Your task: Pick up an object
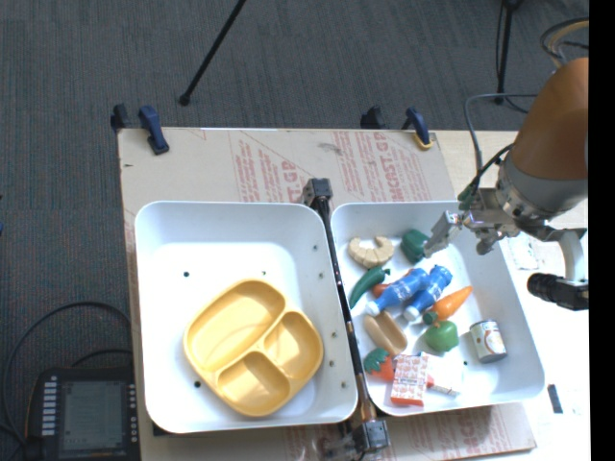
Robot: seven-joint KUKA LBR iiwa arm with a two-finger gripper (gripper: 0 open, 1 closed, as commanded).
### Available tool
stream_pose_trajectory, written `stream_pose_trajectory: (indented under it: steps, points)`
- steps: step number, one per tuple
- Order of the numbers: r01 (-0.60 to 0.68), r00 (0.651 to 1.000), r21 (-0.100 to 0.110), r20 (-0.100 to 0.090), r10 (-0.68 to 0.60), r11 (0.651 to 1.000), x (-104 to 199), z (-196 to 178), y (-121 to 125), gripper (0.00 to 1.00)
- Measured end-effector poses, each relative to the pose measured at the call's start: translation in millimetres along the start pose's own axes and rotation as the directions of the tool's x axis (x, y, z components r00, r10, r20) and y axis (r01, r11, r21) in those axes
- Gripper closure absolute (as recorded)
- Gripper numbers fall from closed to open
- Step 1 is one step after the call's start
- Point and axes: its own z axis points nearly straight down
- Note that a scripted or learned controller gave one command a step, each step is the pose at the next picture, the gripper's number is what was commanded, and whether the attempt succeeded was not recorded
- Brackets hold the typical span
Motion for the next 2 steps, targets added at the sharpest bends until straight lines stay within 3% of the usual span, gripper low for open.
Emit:
stream_pose_trajectory:
  steps: [1, 2]
  points:
    - [-0.001, 1.000, 0.003, 0.000, 0.001, 1.000, -20.1, 134.7, 47.4, 0.00]
    - [-0.003, 1.000, 0.001, -0.001, 0.003, 1.000, -20.5, 123.8, 48.4, 1.00]
